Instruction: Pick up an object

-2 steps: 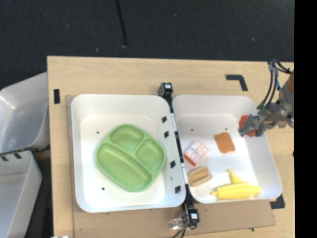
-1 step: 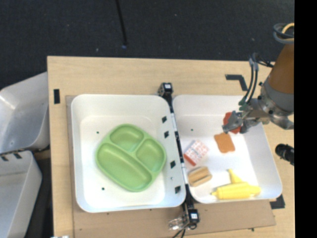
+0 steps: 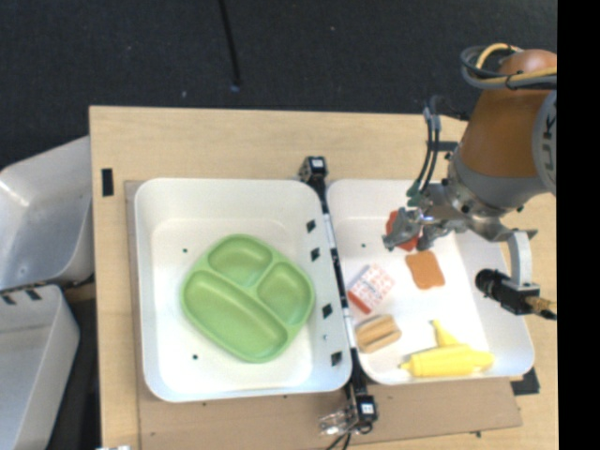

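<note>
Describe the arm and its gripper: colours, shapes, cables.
The arm is a fat rounded body, orange on its broad band and grey at the edge. A grey metal wrist below it carries the small grey gripper. Thin dark cables run down its left side, and a yellowish loop sits on top.

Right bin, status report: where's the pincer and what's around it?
Pincer low over the right white bin, by a small red object. Flat orange piece just beside it. Yellow corn cob, tan bun, red-checked packet lie apart.
</note>
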You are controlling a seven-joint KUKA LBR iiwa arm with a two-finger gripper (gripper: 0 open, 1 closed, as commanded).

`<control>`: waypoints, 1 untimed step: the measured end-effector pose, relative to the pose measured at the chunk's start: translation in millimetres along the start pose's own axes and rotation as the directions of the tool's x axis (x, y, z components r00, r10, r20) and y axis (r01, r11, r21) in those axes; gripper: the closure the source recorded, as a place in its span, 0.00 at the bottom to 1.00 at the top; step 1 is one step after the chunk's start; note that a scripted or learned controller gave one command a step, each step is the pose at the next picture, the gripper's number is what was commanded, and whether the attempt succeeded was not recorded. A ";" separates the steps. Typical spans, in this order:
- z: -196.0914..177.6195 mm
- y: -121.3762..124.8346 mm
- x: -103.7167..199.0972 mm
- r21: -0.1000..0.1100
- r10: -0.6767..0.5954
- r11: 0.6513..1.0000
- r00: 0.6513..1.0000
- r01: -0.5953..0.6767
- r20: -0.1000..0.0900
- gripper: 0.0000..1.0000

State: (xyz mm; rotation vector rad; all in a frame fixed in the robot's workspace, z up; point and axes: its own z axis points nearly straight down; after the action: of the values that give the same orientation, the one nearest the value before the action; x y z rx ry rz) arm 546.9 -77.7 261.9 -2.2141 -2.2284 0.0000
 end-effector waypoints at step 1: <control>14.2 11.4 51.3 0.002 0.001 1.000 1.000 -0.001 0.000 1.00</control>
State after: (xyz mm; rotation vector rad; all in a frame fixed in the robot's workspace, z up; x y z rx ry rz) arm 558.0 -26.3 247.7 -2.2138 -2.2268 0.0016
